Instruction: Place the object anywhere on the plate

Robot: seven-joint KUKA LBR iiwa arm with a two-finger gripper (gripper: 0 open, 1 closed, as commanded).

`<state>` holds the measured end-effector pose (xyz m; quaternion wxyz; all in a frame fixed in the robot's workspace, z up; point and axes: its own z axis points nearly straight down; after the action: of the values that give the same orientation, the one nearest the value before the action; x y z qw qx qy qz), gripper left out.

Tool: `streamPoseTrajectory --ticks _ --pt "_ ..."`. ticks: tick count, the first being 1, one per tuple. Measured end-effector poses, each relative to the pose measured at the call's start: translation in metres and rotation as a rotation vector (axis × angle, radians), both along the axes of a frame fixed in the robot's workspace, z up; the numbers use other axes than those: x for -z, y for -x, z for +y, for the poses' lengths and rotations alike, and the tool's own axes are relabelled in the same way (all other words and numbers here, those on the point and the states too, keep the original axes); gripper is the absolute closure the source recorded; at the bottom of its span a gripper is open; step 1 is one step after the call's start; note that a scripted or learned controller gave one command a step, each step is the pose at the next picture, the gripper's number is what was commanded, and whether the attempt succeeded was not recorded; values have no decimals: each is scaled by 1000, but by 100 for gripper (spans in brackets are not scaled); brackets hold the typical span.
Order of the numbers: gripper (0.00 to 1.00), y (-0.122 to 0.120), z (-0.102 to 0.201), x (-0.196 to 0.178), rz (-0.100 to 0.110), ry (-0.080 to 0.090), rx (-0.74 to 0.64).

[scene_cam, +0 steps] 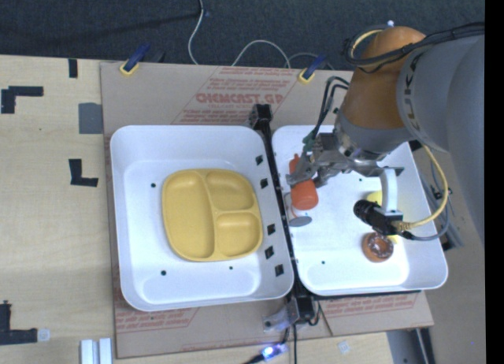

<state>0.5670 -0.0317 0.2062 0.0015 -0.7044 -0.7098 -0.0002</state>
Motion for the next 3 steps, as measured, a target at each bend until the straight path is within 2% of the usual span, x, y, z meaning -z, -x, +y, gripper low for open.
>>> streamPoseTrajectory --ticks 1,3 --pt "100 0 54 -14 -1 0 0" --pt "100 8 159 -2 1 1 0"
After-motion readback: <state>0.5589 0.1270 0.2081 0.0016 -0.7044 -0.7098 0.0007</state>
